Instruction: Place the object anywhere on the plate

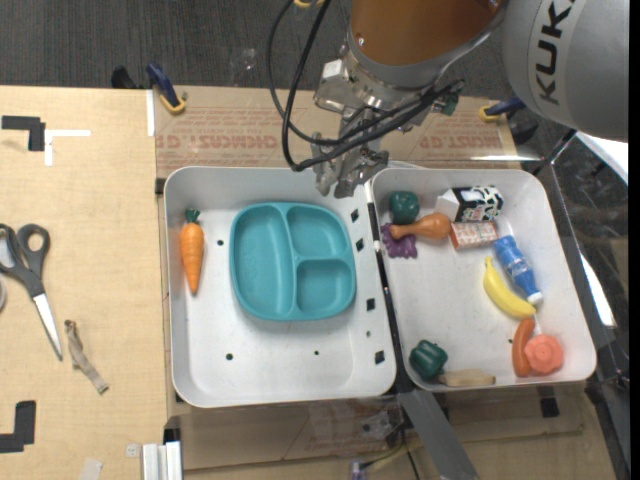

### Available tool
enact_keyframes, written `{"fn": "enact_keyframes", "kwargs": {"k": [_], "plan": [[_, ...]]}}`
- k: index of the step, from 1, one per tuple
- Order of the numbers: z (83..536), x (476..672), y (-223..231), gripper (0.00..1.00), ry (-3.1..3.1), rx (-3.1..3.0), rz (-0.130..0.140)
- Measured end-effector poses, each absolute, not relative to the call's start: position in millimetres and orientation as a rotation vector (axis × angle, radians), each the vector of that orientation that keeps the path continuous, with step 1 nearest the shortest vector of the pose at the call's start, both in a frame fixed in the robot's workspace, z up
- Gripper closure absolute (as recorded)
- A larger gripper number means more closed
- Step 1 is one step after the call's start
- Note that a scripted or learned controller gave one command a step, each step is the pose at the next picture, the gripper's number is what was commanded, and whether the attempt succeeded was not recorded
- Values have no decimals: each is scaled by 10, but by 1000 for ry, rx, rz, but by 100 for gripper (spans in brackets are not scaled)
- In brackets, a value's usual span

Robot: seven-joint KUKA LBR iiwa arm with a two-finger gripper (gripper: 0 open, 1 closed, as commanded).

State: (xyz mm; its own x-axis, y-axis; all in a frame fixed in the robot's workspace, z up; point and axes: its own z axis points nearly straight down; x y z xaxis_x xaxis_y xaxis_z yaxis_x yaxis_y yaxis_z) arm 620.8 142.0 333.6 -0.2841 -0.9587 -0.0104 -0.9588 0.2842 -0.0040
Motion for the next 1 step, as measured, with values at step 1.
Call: {"fn": "enact_keyframes", "kwargs": {"k": [1], "plan": [[2830,5557,1405,100,2388,-2040,4]]}}
